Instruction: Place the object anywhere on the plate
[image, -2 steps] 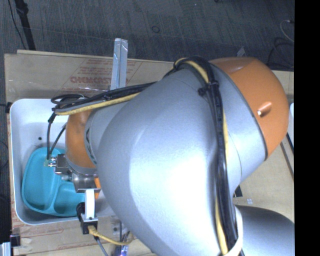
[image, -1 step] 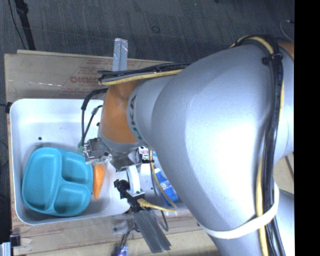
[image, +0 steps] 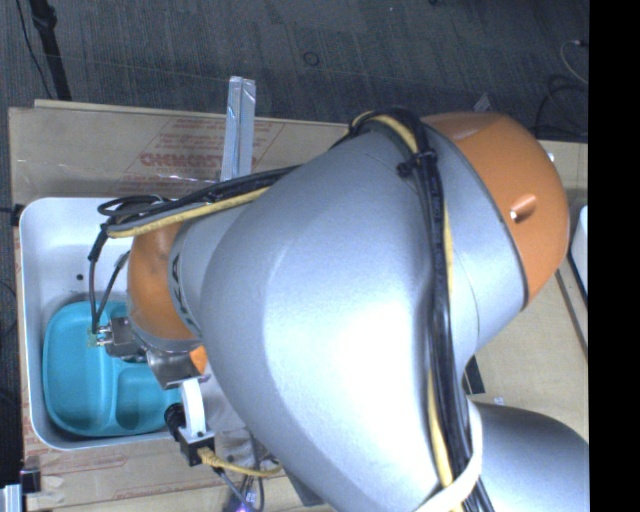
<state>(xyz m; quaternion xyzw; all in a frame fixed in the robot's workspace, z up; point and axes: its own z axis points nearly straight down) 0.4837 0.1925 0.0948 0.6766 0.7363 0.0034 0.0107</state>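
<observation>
A light blue plate (image: 75, 370) with divided sections lies in the front of the left white bin (image: 45, 225). The arm's big grey body covers most of the view. Its orange wrist band (image: 150, 290) hangs over the bin, and the gripper (image: 135, 345) sits just below it, over the plate's right part. A small orange patch (image: 197, 357) shows at the wrist's lower edge; I cannot tell whether it is an object or part of the arm. Whatever lies under the gripper is hidden.
A thin metal post (image: 240, 125) stands upright behind the bin on brown cardboard (image: 110, 140). Black and yellow cables (image: 170, 205) loop across the bin's back. A white connector (image: 190, 412) hangs by the bin's front rim.
</observation>
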